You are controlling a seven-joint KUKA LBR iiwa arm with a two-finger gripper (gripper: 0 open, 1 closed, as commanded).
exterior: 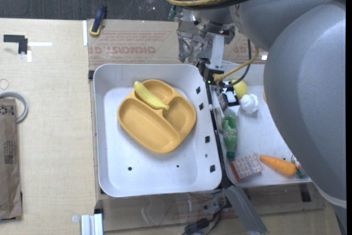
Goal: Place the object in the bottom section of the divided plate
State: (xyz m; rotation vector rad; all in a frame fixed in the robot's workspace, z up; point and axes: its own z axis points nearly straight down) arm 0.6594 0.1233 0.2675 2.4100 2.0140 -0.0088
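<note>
**Ana:** Over the left white bin (110,173), what did the camera view show?

**Ben:** A yellow divided plate (157,132) sat in the middle of that bin. A yellow banana (150,96) lay across the plate's upper part, resting over the ridge between its two smaller sections. The large bottom section held nothing.

**Ana:** And the arm?

**Ben:** The grey arm (308,96) reached in from the right. Its tool (201,49) hung above the far edge of the bins, well apart from the banana. Whether it was open or closed, I could not tell; nothing was visible in its hold.

**Ana:** So how far along was the job?

**Ben:** If the banana was the object, I judged it unfinished: on the plate, but in the wrong section. It needed moving down.

**Ana:** Anything else nearby?

**Ben:** The right bin (264,124) held a carrot (278,164), a green bottle (229,132) and a small box (246,166).
</note>
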